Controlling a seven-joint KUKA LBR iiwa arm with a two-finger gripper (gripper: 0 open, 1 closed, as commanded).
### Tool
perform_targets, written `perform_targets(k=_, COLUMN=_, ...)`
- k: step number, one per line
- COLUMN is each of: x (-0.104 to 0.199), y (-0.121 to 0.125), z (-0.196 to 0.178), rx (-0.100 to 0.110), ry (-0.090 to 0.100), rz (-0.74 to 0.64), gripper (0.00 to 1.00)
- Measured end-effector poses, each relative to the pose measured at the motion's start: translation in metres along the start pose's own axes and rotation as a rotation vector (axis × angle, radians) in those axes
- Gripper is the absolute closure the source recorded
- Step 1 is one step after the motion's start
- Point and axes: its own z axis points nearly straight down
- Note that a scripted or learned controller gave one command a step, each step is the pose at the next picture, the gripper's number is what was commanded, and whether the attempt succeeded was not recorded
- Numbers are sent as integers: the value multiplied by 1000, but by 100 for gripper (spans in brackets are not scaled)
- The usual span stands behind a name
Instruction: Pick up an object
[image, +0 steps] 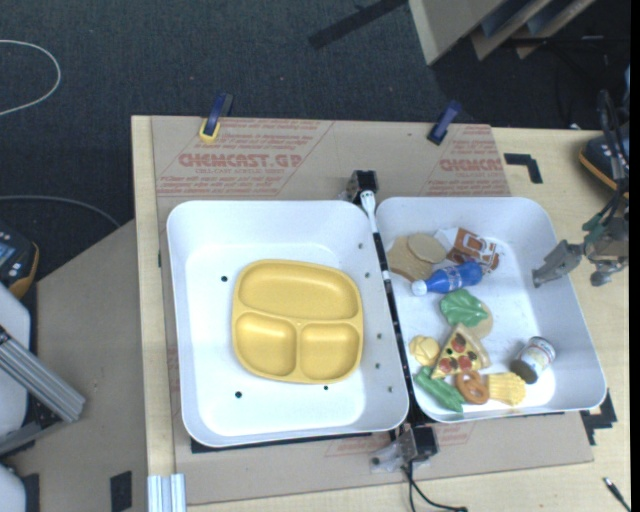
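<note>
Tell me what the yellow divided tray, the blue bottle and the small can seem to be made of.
Yellow divided tray: likely moulded plastic, matte, uniform colour with soft rounded compartment edges.
Blue bottle: probably toy plastic, slightly glossy, white cap end.
Small can: looks metallic, with a shiny silvery top, though it could be coated plastic; too small to be sure.

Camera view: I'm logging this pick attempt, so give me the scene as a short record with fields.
left bin: shallow white bin holding a yellow three-compartment plastic tray
right bin: shallow white bin holding a heap of toy food
items seen: blue plastic bottle, toy pizza slice, small silver-lidded jar, green toy leaf
gripper: at the right bin's right rim, above the jar, nothing visibly held
pick status: not yet done
</note>
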Motion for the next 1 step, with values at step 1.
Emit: perform_targets(k=1, x=1, y=3, z=-7, rx=-13, ry=-4, rz=-4, gripper=0)
